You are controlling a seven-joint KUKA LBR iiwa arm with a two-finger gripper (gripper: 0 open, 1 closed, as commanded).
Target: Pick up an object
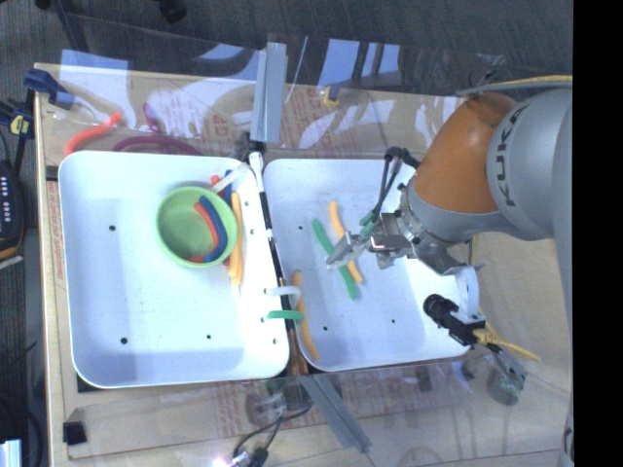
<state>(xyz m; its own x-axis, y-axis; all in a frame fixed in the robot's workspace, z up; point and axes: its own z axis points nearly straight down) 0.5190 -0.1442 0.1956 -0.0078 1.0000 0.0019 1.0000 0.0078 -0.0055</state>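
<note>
Two white bins sit side by side on the tabletop (146, 105). Inside the right bin (409, 343), the hand (343, 253) hangs low over orange and green sticks (337, 224), fingers slightly apart, gripping nothing visible. Left of them, the left bin (107, 329) holds a green bowl (180, 227).

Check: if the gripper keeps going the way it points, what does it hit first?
The gripper points left and down into the right bin. First in line look to be the orange stick and green stick at its tips, though depth is unclear from above.
</note>
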